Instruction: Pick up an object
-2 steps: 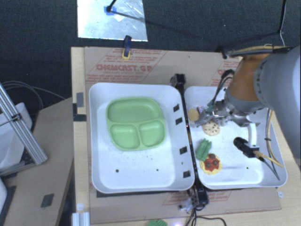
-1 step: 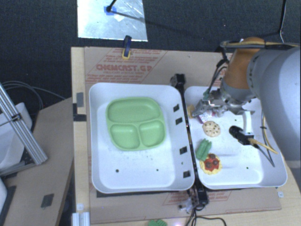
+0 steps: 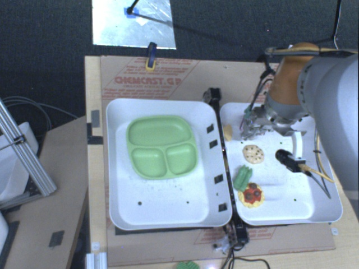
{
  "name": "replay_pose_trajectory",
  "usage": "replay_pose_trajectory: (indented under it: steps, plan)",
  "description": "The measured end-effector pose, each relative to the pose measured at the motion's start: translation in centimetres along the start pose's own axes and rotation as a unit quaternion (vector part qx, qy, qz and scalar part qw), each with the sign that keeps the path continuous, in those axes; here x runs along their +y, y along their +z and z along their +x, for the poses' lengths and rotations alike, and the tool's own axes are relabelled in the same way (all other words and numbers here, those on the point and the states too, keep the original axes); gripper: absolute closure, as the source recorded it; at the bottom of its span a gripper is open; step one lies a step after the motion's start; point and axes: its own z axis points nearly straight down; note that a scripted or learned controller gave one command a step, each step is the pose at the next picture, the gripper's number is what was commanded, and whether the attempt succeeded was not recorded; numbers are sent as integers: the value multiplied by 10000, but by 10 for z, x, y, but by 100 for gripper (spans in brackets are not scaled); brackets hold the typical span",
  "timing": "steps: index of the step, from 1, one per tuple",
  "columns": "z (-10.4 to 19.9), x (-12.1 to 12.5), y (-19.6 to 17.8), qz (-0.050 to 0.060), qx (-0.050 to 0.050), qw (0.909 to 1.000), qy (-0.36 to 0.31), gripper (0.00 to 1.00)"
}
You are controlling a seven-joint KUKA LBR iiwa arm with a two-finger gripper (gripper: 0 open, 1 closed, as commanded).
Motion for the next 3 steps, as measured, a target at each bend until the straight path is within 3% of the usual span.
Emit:
replay_pose_trajectory:
  steps: [1,2,3]
  plan:
    - [0,0,0,-1,-4,10000,-11,0]
    - [-9,-59,11,13,6,10000,41,0]
    - [-11,9,8,-50,-7,10000,5,0]
